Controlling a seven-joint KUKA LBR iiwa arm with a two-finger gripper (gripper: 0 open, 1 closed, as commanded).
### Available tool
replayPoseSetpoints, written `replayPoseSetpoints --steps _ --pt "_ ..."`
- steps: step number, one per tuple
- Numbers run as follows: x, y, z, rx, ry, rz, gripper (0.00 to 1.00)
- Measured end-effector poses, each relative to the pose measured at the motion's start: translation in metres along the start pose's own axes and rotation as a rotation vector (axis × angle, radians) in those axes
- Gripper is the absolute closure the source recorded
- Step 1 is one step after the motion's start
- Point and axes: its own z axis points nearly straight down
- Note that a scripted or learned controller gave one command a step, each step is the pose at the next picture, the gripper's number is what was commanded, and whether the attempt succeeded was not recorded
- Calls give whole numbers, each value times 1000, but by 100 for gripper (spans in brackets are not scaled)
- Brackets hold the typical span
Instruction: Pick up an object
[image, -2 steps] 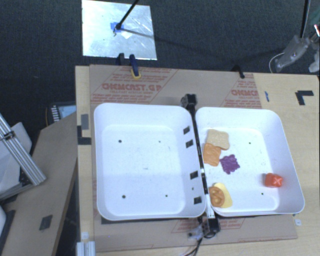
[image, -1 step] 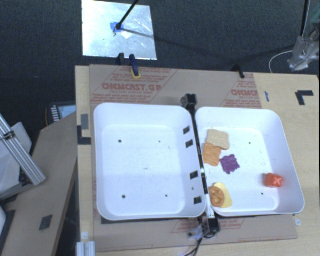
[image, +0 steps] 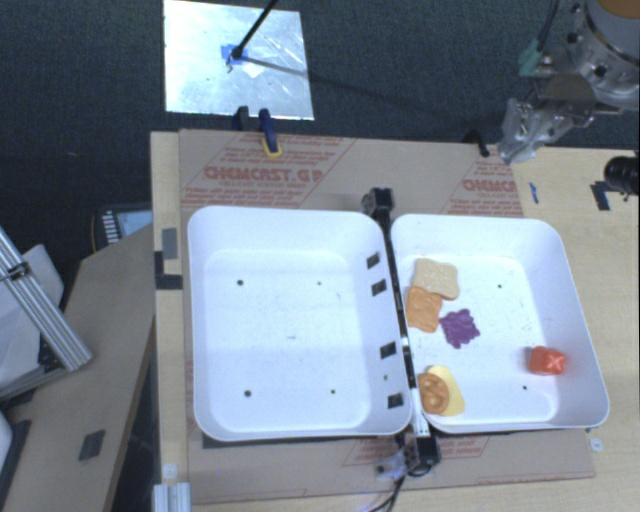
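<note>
Currently the gripper (image: 522, 140) sits at the top right of the camera view, above the worktop (image: 420, 165) and beyond the far edge of the right bin (image: 575, 290), well apart from everything in it. Arm body is cut off by the frame's top right corner. Can't tell whether the fingers are parted or closed; they're too small and blurred against the cardboard. Nothing visible between them.

Right bin holds five items, all lying flat on its floor:
- tan bread slice (image: 437, 277), near the left wall, toward the far side
- orange slice (image: 424, 309), just in front of the bread and touching or overlapping it
- purple piece (image: 460, 327), just right of the orange slice, close to touching
- yellow-orange piece (image: 439, 391), near the front left corner, beside the divider
- red piece (image: 546, 361), on its own toward the right wall, well apart from the others

Left bin (image: 200, 300): bare white floor with a few small dark dots.

Both bins touch along a centre seam with black clips (image: 380, 260) down it. They sit on a cardboard sheet printed with red lettering. A shiny square plate (image: 200, 60) lies on the dark floor beyond the worktop, top left. A blue and yellow clamp (image: 268, 135) sits on the far cardboard edge.
</note>
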Motion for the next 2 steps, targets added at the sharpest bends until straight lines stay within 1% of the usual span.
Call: replayPoseSetpoints --steps 1,2 --pt "141 -5 -43 -9 4 -8 100" --pt "233 -2 -52 -5 3 -4 100"
